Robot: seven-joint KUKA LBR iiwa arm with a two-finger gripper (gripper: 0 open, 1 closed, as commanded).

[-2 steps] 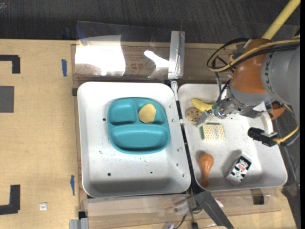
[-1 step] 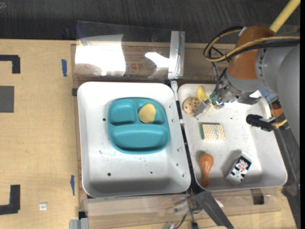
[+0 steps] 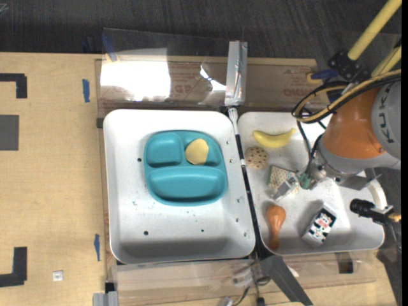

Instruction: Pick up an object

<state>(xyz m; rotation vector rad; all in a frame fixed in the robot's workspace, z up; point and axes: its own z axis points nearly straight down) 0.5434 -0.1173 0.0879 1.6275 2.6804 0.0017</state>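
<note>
My arm (image 3: 382, 116) shows at the right of the frame as a bulky grey casing with dark lettering, partly cut off by the edge. A wide orange band (image 3: 349, 136) wraps it above the wrist. Below that sits a grey collar. Black and yellow cables (image 3: 331, 101) loop over the orange part. Lower right, a black fitting (image 3: 363, 208) sticks out from white hardware.

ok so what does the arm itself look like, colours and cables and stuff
The arm is grey with a rounded orange band above the wrist and dark lettering partly visible on its grey shell. Black and yellow cables loop around it. The gripper at its tip is small, dark and metallic, with a greenish part.
</note>
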